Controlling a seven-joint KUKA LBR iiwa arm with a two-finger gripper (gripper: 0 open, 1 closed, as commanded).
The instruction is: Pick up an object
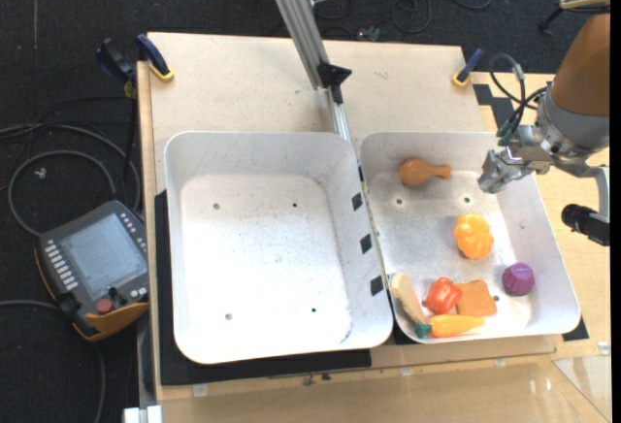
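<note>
The yellow bell pepper lies in the right bin, just below and slightly left of the hand, with a brown drumstick-shaped toy off to the hand's left. Whether the hand is spread or pressed together I cannot tell. A good approach is probably straight down over the pepper's middle, clear of the bin wall.

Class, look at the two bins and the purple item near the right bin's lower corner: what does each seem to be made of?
Bins: likely thin moulded plastic, matte white, with rounded rims and scuffed, speckled floors. Purple item: probably plastic toy food, smooth and evenly coloured with a slight sheen; too small to be sure.
</note>
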